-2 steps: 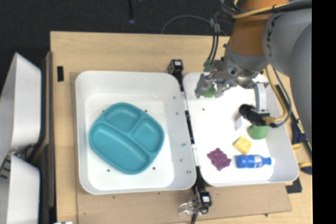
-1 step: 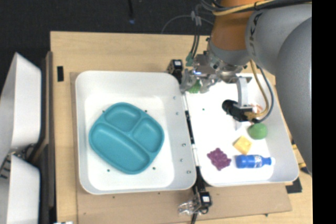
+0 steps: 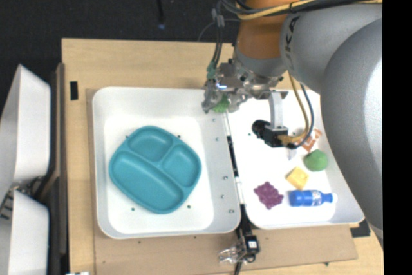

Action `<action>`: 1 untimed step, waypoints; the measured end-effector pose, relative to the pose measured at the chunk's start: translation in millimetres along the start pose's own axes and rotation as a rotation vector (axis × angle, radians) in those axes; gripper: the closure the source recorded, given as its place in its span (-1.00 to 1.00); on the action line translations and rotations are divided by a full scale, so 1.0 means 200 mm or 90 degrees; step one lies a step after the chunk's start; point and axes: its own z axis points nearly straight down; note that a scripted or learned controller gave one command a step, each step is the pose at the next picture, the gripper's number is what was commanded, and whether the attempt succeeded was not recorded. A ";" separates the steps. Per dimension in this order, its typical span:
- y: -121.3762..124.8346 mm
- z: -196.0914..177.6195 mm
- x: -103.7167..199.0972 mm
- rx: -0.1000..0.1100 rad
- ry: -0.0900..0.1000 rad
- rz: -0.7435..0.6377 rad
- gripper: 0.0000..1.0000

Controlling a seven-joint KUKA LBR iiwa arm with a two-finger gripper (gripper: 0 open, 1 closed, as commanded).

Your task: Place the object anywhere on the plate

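Gripper [image 3: 219,102]: far end of bin divider, pinching small green object [image 3: 221,106]. Teal plastic compartmented plate [image 3: 155,168]: left bin, near-left of gripper. Advice: carry over plate centre, lower before release.

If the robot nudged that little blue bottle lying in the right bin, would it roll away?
Probably. The blue bottle lies on its side and looks round, so a sideways push could roll it. It looks small and likely light. The purple piece beside it might stop it.

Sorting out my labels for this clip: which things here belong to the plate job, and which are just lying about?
In the job:
teal plate, left bin
gripper, with something green at its tip

Lying about, right bin:
green ball
yellow block
purple piece
blue bottle
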 end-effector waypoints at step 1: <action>0.03 0.04 0.28 0.000 -0.001 0.000 1.00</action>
